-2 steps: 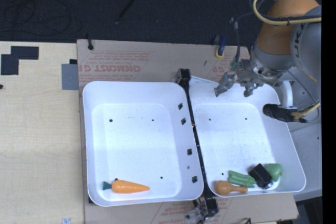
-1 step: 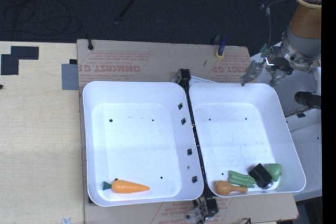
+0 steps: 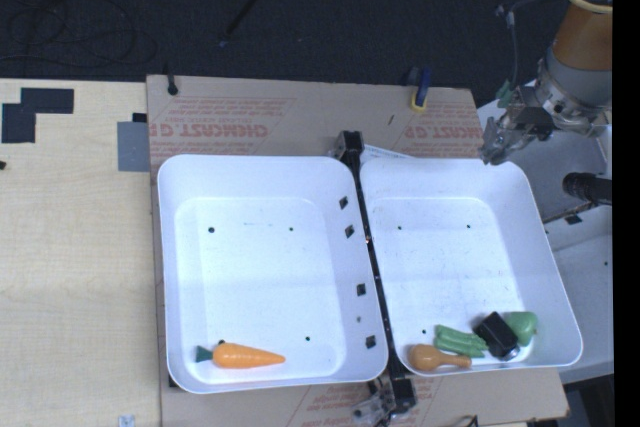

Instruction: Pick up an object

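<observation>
Where left bin nears camera, carrot point(image 3: 247, 355) lengthwise, tip rightward

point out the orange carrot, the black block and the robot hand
orange plastic toy carrot point(image 3: 248, 355), camera view, middle of its orange body
small black block point(image 3: 497, 333), camera view, centre of its top face
grey two-finger hand point(image 3: 497, 147), camera view, at its fingertips above the right bin's far corner

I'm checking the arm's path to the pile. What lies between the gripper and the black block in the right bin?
In the camera view, only bare white floor of the right bin lies between the gripper and the black block.
</observation>
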{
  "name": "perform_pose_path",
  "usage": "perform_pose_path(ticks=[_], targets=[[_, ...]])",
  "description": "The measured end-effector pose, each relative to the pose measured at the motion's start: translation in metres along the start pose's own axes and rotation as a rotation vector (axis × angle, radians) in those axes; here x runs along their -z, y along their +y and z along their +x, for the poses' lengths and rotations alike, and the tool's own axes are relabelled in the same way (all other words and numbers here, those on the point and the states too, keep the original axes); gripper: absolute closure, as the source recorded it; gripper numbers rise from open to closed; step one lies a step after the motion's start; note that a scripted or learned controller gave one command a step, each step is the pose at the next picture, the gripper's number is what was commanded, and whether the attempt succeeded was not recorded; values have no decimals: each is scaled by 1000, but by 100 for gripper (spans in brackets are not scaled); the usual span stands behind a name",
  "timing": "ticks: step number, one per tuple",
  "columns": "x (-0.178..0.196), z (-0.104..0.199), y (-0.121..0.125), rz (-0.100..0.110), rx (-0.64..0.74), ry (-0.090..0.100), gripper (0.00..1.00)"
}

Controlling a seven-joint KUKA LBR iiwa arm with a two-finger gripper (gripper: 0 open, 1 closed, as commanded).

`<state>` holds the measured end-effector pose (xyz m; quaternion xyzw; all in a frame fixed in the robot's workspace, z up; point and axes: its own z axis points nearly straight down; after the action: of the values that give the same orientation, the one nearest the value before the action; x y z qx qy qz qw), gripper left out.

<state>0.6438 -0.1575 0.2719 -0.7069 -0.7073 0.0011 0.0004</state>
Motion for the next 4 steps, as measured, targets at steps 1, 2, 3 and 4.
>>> perform_pose_path(ticks=[1,2,3,4], targets=[[74,-31,-39,-7,-4,-2,100],[38,-56,2,-2,-1,-1,100],[107,0,-11,-8,5,1,100],[145,57,-28,-4,5,2,100]])
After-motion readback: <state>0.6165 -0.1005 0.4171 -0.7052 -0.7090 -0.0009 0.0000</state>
